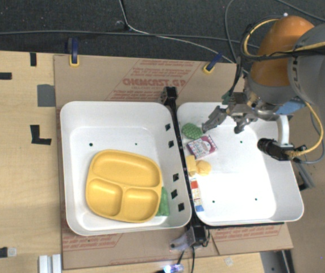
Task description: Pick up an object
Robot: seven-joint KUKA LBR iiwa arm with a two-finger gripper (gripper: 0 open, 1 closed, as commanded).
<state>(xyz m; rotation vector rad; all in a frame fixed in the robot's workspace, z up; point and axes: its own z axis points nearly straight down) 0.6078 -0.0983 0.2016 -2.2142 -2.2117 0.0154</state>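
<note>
i see my gripper [227, 122] hovering over the right bin [265, 198], fingers spread and holding nothing. just left of it lie a green disc [192, 131] and a pink packet [201, 147].

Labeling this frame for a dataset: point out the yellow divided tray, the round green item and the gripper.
yellow divided tray [124, 185], camera view, central ridge.
round green item [192, 131], camera view, its middle.
gripper [225, 124], camera view, midway between fingertips.
</note>
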